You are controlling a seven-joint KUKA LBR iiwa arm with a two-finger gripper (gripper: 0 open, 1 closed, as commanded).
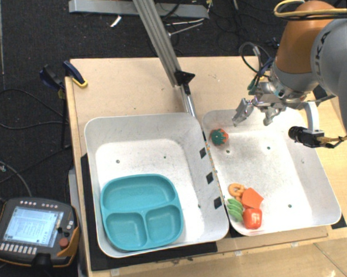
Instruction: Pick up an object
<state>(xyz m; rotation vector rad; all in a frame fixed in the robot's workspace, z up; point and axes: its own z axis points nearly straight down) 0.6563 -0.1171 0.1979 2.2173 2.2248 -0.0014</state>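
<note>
Approach step: gripper [255,113] hovers over the far edge of the right bin [316,173], fingers spread wide with nothing between them. Nearest target is the small green-and-red ball [220,137], just to its left near the divider; pretzel, orange block, green piece and red piece cluster at the near corner. Next I'd shift left, descend and close.
</note>
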